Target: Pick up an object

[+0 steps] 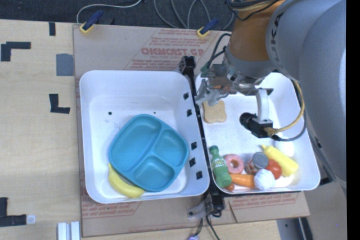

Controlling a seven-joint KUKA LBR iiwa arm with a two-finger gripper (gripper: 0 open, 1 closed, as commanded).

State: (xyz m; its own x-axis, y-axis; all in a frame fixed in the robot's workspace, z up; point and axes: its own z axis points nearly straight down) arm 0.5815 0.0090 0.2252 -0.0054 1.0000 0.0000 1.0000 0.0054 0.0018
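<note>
Hovering over the toast in the right bin

Grey arm [304, 59] reaches in from the right, and the gripper [211, 93] hangs low at the right bin's [306, 177] left wall, just above a tan toast slice [215, 113]. Whether it is spread or closed, I cannot tell from up here. Down at the near end of that bin sits a heap: green bottle [219, 167], pink donut [234, 164], carrot [243, 180], tomato [274, 168], yellow bottle [281, 159]. Over in the left bin [93, 121], a blue divided plate [149, 152] lies on a banana [122, 184].
</note>
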